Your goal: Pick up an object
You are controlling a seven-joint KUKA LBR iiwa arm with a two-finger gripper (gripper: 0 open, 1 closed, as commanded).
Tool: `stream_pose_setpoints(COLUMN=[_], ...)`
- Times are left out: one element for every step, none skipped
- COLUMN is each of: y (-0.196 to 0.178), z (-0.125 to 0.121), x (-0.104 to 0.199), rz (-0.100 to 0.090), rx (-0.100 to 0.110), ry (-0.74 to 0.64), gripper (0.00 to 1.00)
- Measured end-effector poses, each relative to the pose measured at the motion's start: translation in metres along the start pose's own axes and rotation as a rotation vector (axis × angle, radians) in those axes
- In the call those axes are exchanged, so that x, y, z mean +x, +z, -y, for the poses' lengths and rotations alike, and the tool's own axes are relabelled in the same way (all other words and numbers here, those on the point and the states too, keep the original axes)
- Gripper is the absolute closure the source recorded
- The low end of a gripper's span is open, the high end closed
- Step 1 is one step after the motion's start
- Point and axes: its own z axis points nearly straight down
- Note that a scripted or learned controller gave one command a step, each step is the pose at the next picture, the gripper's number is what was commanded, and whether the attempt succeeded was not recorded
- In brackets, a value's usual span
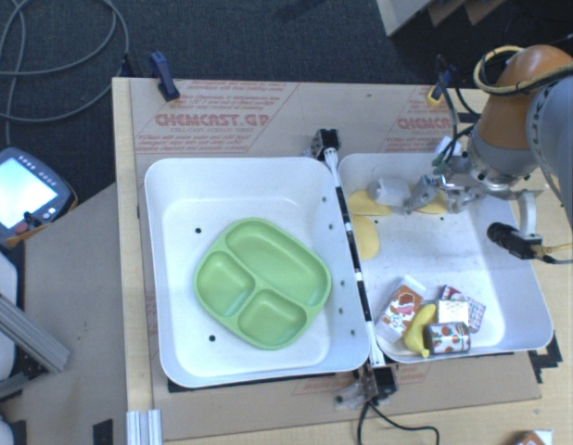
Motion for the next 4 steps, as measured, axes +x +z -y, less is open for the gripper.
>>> stream_pose_setpoints(y=[-0.002,-0.013,-0.013,-0.002], z=[-0.019,-0.020,-0.020,-0.019], x=[-0.019,-0.019,-0.019,-0.022], rz=[0.001,0.004,0.004,0.002], rx=[-0.011,-0.015,-0.015,-0.012], ry=[0.001,0.000,0.000,0.000], gripper=[0.00,1.00,0.00,0.00])
